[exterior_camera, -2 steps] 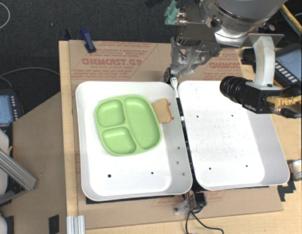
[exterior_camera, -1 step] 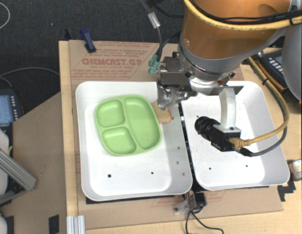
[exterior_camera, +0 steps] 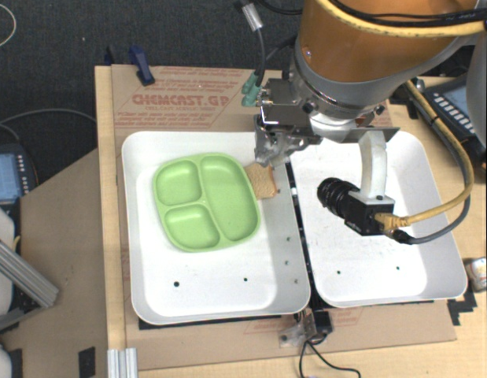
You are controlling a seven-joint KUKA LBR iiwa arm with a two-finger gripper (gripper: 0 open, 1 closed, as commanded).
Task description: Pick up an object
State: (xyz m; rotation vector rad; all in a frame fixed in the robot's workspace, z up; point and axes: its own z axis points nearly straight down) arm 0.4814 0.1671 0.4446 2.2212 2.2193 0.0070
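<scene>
Over the seam between the two white bins, the gripper [exterior_camera: 268, 154] hangs from the arm's [exterior_camera: 385, 30] large orange-banded wrist, its metal fingers pointing down at the right edge of the left bin [exterior_camera: 141, 211]. Just below the fingertips lies a small tan block [exterior_camera: 263, 183], touching or nearly touching the rim of a green divided plate [exterior_camera: 206, 202] with three compartments. Whether the fingers are spread or closed, and whether they grip the block, cannot be told: the gripper body and shadow hide the gap. The plate lies flat in the upper middle of the left bin. A black cylindrical unit [exterior_camera: 349, 205] on a white bracket, with a yellow cable [exterior_camera: 440, 205] running from it, hangs over the right bin [exterior_camera: 416, 274]. Behind the bins, the cardboard sheet [exterior_camera: 188, 93] carries red printed writing that reads roughly "CHEMCAST GP"; the smaller lines beneath are too blurred to read. A blue clip [exterior_camera: 141, 64] sits at the board's far left corner.
</scene>
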